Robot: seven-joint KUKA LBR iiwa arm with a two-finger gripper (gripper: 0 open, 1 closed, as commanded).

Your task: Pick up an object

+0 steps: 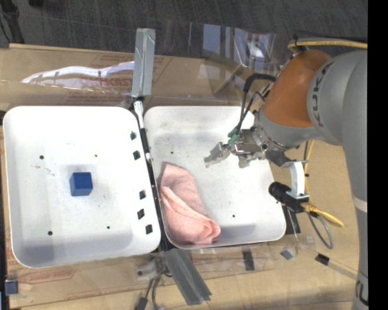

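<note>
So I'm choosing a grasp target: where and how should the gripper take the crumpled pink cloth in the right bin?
Probably from straight above, pinching the raised fold of the crumpled pink cloth at its near end. It lies slack and flat against the right bin floor by the divider, so side approaches look blocked.

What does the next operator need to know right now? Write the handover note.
Gripper: over the right bin, above its bare floor, nothing seen between its fingers; open or shut cannot be told.
Pink cloth: crumpled in the right bin's near-left corner, apart from the gripper.
Blue cube: alone in the left bin.
Done: nothing picked up.
Left: grasp one object and lift it.
</note>
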